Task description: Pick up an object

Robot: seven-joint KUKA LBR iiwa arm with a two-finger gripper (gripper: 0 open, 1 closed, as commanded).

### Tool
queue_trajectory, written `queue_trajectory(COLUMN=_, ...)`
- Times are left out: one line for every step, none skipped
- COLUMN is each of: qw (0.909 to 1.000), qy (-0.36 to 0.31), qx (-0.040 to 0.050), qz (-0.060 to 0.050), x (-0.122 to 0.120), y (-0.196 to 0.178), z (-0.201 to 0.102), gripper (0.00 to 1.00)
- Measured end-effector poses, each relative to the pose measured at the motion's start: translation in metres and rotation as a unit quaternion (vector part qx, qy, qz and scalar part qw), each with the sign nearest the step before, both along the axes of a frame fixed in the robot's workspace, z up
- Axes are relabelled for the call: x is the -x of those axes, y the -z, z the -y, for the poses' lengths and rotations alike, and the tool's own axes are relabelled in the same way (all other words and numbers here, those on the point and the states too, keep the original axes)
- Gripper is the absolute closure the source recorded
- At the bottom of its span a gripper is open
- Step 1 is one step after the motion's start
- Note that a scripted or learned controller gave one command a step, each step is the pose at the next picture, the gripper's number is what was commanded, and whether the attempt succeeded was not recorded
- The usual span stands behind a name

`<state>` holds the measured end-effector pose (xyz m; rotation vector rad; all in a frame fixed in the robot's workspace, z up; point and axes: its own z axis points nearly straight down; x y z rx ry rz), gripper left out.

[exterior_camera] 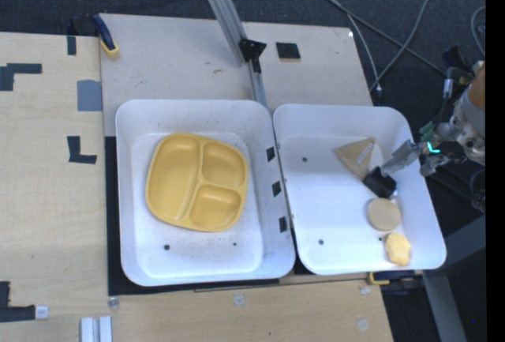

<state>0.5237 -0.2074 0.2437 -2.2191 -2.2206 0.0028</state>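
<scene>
The right bin [331, 253] holds a tan wedge-shaped piece [357, 154] near its back, a round tan disc [383, 215] at its right side, and a small yellow lump [398, 248] in the front right corner. My gripper [439, 154] hangs at the right bin's right rim, just above and to the right of the disc and right of the wedge. Nothing shows between its fingers. A yellow divided plate [197, 181] lies in the middle of the left bin [134, 253].
A slanted metal pole [222, 1] comes down behind the bins to a black clamp [252, 50]. Cables [410, 32] trail over the dark floor at the back right. Black tape marks [288, 50] dot the wooden bench.
</scene>
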Motion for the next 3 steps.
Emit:
queue_trajectory(qw=1.0000, qy=0.000, qx=0.0003, qz=0.001, x=0.000, y=0.000, z=0.000, gripper=0.00)
queue_trajectory(qw=1.0000, qy=0.000, qx=0.0001, qz=-0.001, x=0.000, y=0.044, z=0.004, gripper=0.00)
queue_trajectory(qw=1.0000, qy=0.000, qx=0.0000, qz=-0.001, x=-0.009, y=0.097, z=0.007, gripper=0.00)
